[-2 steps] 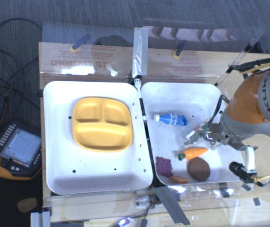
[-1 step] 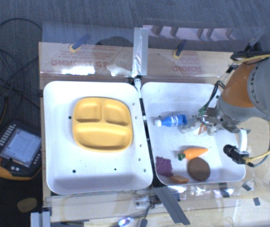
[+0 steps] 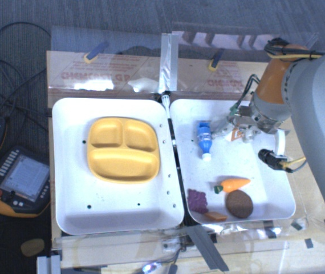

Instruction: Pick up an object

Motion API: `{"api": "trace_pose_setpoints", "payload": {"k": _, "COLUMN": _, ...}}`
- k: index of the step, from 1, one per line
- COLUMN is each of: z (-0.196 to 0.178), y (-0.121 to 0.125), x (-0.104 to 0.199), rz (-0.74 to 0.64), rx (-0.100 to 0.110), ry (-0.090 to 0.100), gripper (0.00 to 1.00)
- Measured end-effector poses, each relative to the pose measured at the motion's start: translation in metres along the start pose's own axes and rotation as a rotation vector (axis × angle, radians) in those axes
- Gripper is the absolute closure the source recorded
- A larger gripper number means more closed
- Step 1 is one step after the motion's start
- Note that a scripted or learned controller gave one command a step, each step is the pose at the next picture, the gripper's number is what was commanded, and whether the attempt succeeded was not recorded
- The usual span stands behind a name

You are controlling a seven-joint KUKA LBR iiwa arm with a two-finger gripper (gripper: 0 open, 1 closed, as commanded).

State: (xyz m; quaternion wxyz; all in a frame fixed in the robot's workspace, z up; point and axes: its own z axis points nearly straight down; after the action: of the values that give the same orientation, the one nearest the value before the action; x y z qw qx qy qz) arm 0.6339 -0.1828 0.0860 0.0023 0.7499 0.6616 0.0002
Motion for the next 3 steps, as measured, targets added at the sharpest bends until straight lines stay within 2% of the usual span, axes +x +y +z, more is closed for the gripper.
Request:
{"api": "trace_pose_setpoints", "payload": {"k": 1, "z": -0.042, "y": 0.02, "x": 0.018, "rz": -0.004, "rx": 0.011, "ry": 0.0, "gripper": 0.0}}
{"api": "trace_pose_setpoints", "payload": {"k": 2, "z": -0.005, "y": 0.009, "x": 0.053, "rz": -0.078, "rx": 0.031, "ry": -0.014, "gripper": 0.0}}
{"api": "trace_pose_setpoints", "payload": {"k": 3, "z": -0.01, "y": 0.008, "x": 0.046, "rz": -0.566, "rx": 0.077, "ry": 0.006, "gripper": 0.0}}
